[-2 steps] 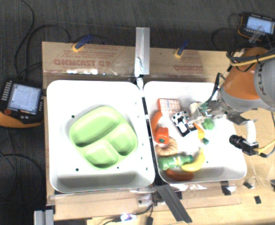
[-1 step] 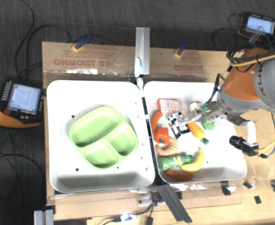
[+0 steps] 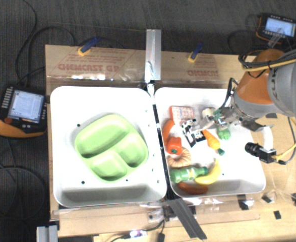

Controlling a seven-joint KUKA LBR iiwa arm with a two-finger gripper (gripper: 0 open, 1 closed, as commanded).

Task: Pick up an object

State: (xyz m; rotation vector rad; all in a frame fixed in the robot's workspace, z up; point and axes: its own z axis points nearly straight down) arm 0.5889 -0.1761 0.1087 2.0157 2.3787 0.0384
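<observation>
Green bottle (image 3: 184, 175) lies by a banana (image 3: 212, 173). Jaws (image 3: 194, 131) hover over crowded toys, their opening unclear; a neighbouring carrot (image 3: 212, 139) could spoil any grasp.

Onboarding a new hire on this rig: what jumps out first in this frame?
The light green, three-compartment plastic tray lying alone in the left white bin draws the eye first. Next comes the clutter of toy food in the right white bin: a yellow banana, a green bottle and an orange carrot. The grey arm's gripper sits low over that pile, reaching in from the right.
</observation>
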